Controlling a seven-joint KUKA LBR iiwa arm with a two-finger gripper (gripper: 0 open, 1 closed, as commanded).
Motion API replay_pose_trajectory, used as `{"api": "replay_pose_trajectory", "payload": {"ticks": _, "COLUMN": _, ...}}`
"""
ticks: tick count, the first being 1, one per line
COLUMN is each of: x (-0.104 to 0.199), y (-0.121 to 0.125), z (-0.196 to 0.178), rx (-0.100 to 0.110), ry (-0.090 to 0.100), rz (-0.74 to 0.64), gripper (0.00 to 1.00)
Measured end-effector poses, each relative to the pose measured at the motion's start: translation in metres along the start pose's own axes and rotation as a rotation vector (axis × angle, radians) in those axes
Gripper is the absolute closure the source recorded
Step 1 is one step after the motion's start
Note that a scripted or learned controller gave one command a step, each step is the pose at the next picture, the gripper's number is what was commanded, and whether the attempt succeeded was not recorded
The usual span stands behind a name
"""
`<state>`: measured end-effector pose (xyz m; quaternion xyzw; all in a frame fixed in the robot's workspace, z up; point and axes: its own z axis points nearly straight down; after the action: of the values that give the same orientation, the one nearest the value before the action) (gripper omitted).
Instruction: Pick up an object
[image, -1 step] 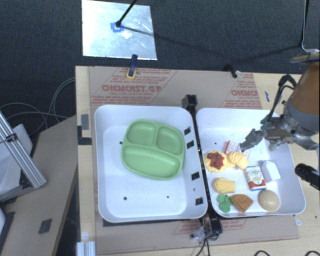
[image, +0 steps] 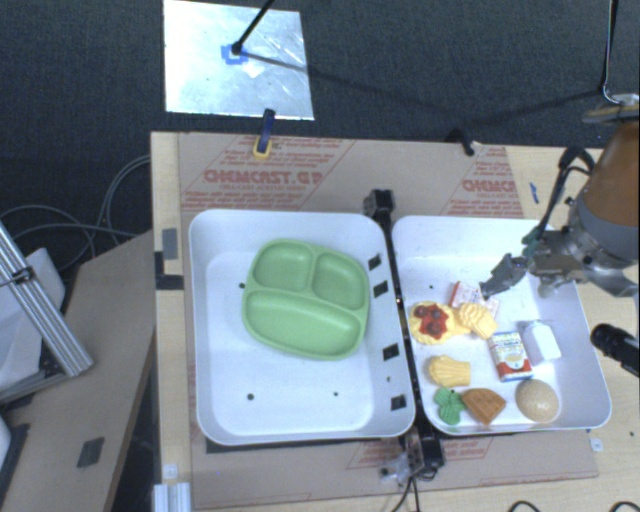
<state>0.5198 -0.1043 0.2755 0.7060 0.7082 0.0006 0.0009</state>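
Dark blue carpet (image: 80, 90) surrounds the cardboard-topped bench (image: 330, 170), with a shiny metal sheet (image: 238, 60) lying beyond it.

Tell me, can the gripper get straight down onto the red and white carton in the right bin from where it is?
Probably yes. The gripper hangs above the right bin, and the carton lies just below it in the view with its top uncovered. The white block and waffle piece crowd its sides, though.

We see the objects clustered in the right bin (image: 570, 300) | pizza slice (image: 431, 321) and waffle piece (image: 477, 319) side by side | red-white carton (image: 509, 355) lying flat | corn (image: 450, 372) | broccoli (image: 449, 406) | bread (image: 484, 405) | egg (image: 538, 400) near front edge
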Motion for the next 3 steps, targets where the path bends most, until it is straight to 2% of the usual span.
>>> {"api": "replay_pose_trajectory", "payload": {"ticks": 2, "x": -0.008, "y": 0.013, "z": 0.107, "rx": 0.005, "ry": 0.001, "rz": 0.002, "gripper": 0.0}}
{"api": "replay_pose_trajectory", "payload": {"ticks": 3, "x": -0.001, "y": 0.021, "z": 0.159, "rx": 0.004, "ry": 0.002, "rz": 0.002, "gripper": 0.0}}
